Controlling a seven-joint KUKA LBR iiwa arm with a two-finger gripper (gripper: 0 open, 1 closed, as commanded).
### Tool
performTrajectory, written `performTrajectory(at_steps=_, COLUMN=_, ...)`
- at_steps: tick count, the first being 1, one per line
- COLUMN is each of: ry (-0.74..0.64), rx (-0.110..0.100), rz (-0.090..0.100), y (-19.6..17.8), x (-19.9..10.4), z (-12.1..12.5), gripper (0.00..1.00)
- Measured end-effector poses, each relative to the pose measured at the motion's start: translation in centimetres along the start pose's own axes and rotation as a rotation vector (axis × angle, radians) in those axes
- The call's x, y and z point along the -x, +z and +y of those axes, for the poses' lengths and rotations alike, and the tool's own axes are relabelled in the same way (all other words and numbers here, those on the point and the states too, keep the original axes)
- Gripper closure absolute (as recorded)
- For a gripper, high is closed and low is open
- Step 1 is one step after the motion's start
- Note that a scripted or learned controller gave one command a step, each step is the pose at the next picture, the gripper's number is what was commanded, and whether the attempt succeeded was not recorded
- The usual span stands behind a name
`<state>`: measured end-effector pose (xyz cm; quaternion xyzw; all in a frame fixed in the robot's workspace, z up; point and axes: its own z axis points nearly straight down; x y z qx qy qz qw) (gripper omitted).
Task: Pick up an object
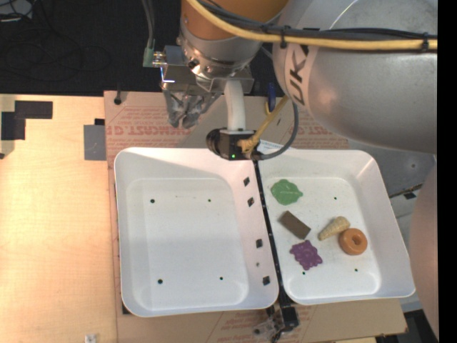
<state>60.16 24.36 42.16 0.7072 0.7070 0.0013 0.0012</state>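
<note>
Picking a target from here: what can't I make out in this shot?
- Pincer: blurred and dark against the cardboard; open or shut unclear.
- Brown block: too small to identify.
- Cone and orange ring: touching or just close, unclear.
- Arm: cut off by the top and right edges.

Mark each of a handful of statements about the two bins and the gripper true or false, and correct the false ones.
1. All five objects lie in the right bin. True.
2. The gripper holds the orange ring. False: the ring lies in the right bin, and the gripper hangs above the bench beyond the left bin's far edge.
3. The brown block lies between the green piece and the purple piece. True.
4. The cream cone lies in the left bin. False: it lies in the right bin, touching the ring.
5. The purple piece lies nearest the camera-side rim. True.
</note>
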Motion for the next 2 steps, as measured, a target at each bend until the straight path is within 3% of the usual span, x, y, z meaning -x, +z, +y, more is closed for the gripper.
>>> performTrajectory(at_steps=1, ry=0.002, rx=-0.013, rz=-0.004, y=3.9, x=4.5, z=-4.0, gripper=1.00)
performTrajectory(at_steps=2, ry=0.003, rx=-0.008, rz=-0.001, y=1.4, x=7.8, z=-9.4, gripper=1.00)
